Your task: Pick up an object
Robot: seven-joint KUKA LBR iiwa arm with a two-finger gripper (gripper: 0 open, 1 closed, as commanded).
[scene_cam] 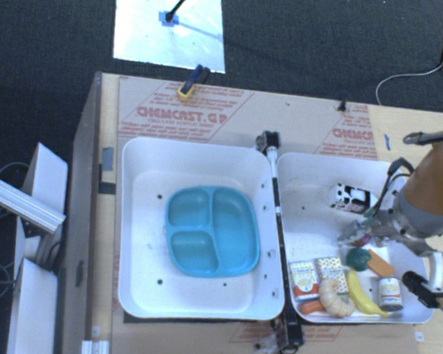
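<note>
Nearest the camera, a banana (361, 292) lies along the front of the right bin (312, 183), beside 2 small cartons (318, 275). Farther back, my gripper (358, 235) hangs just above a green object (358, 258); I cannot tell my finger spacing.

Even, diffuse overhead light is filling the scene; the white bins (207, 171) are appearing slightly washed out, soft shadows are hugging their walls, and mild blur is softening fine detail throughout.
</note>
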